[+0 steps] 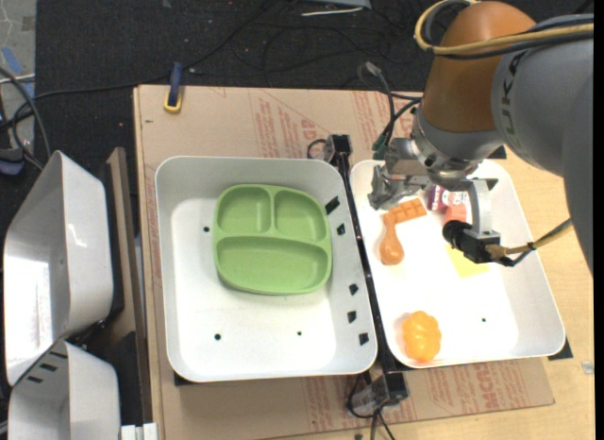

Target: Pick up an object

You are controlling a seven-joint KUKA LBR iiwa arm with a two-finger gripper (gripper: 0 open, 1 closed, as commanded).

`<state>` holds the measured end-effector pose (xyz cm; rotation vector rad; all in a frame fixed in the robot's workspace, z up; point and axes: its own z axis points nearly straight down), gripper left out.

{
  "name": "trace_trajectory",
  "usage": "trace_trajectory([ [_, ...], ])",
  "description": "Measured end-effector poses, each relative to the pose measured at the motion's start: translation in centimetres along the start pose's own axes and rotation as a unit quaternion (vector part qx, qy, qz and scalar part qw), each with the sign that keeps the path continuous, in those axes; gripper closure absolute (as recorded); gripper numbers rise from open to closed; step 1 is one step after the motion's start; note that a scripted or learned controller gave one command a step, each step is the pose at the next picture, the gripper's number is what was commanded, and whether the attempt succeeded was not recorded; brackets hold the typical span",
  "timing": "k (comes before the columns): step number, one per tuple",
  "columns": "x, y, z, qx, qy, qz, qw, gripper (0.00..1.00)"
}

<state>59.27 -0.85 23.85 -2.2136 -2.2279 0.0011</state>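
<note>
1. Nearest me, an orange ball (422, 334) sits low in the right bin (528, 306), well apart from the arm.
2. Further in, an orange spoon (392, 238) lies with its bowl toward me, handle running up and right to a waffle piece (408, 210).
3. The pincer (415, 183) hangs just above that handle end; whether it is open I cannot tell.
4. So the spoon looks the likeliest pick.
</note>
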Motion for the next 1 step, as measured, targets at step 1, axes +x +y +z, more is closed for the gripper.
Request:
trace_trajectory([
  [1,5.81,-0.08,-0.38,-0.001,0.001,-0.001,1.0,1.0],
])
